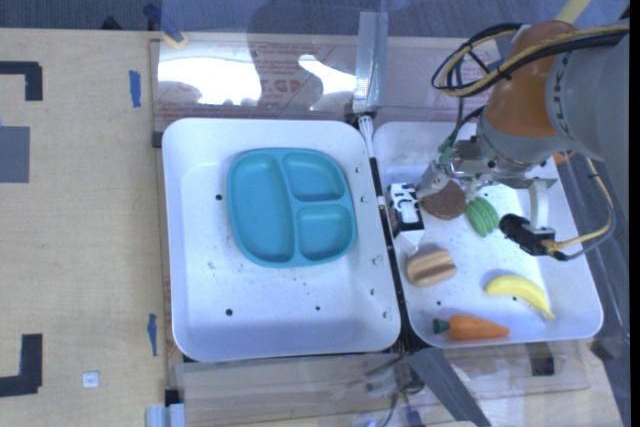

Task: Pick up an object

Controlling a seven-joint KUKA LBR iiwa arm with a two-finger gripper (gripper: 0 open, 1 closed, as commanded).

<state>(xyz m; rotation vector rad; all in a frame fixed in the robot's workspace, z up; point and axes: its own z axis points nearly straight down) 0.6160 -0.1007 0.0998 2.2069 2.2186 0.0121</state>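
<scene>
So the arm's reaching in from the right and the gripper (447,177) is parked low over the far-left part of the right bin (585,310), basically on top of a brown roundish thing (446,205) that I'd guess is a toy cookie or patty. Honestly can't tell from up here whether anything is actually in its grasp, the wrist blocks the view. Right beside the brown piece, to its right, there's a ribbed green thing (482,216), pickle-ish, so if the brown one is the target I'd come straight down and keep the close centred, otherwise the green one gets nudged or pinched along with it. The bin wall on the left is close too, so not much room to slide sideways. Other candidates look easier: a bun-shaped tan piece (430,267) sitting alone nearer the front, a yellow banana (520,294) that's curved and smooth, likely slippery plastic, and an orange carrot (473,326) tucked against the near wall, which looks awkward. The left bin (190,315) has a teal divided plate (292,206), three compartments, flat and glossy, with nothing obvious for two fingers to grab but its rim.
</scene>
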